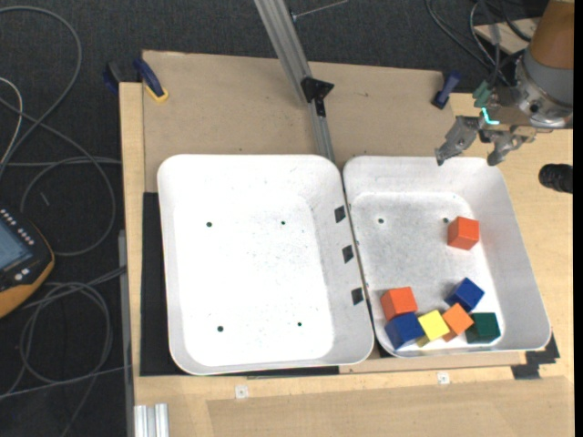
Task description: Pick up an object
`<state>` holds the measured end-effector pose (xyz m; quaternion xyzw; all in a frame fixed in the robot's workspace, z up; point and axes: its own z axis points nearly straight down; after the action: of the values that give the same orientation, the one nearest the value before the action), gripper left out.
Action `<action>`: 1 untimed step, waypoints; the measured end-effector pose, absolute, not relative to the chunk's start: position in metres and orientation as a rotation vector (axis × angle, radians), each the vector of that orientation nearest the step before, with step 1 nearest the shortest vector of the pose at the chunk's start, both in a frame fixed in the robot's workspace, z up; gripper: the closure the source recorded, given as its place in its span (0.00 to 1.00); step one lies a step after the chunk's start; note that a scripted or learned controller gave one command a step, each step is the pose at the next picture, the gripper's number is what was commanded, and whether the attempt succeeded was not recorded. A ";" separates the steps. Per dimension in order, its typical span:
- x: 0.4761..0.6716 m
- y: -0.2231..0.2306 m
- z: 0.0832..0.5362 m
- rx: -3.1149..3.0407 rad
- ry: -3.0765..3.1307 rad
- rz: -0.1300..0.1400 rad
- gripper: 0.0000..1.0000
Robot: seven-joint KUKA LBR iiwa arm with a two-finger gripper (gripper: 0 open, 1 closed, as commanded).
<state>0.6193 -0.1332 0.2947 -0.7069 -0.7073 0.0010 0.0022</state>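
I see the left bin (182,271) bare, right bin (510,244) with blocks clustered at its near corner (437,321), one orange block (463,232) apart, gripper (474,153) above the far rim, jaws spread wide, holding nothing.

- Counter (237,107): I see a light wood top, sitting on dark carpet (82,7).
- Left bin (173,244): white, shallow, a few dark dots on its floor.
- Three small black clips (347,253) along the seam where the two bins meet.
- Blue clamp (151,80) with a yellow tip at the counter's far-left corner; another blue clamp (445,88) at the far edge, right side.
- Grey metal rail (290,48) running at a slant from the top of frame down to the far end of the seam, black bracket (316,89) on it.
- Loose cables (55,180) on the carpet, left.
- Handheld pendant (20,253) with orange trim at the left edge, partly cut off.
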 end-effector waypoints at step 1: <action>0.620 -0.133 0.297 -2.219 -2.222 -0.001 0.00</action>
<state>0.6198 -0.1331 0.2968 -0.7068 -0.7075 -0.0002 0.0007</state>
